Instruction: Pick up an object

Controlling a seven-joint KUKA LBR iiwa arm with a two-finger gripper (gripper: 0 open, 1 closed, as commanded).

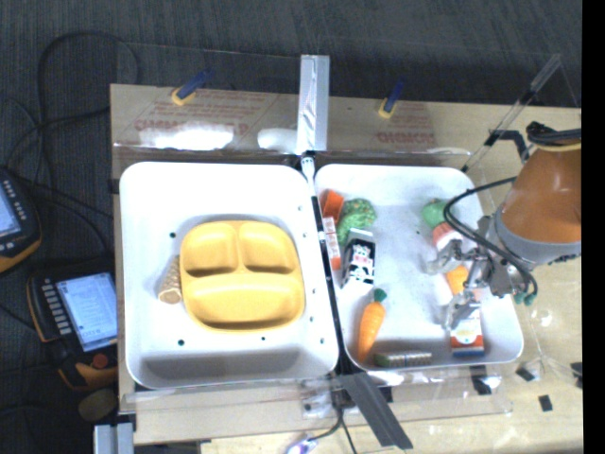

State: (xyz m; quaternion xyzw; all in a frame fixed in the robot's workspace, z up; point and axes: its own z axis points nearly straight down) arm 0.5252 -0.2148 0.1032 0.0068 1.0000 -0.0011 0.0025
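My gripper (455,282) hangs low over the right side of the right bin (406,183), reaching in from the right under the orange wrist band. It is open, with one finger (442,257) toward the back and the other toward the front. A small orange piece (457,277) lies between them on the bin floor. Just behind it sit a red-and-white item (443,237) and a green toy (434,213). A small orange-and-white carton (467,338) lies just in front of the near finger.
The right bin also holds a carrot (371,320), a broccoli (357,214), a cow-patterned box (359,261), an orange-red packet (330,218) along the left wall and a dark stick (405,357) at the front. In the left bin are a yellow divided plate (242,272) and a cone (170,280).
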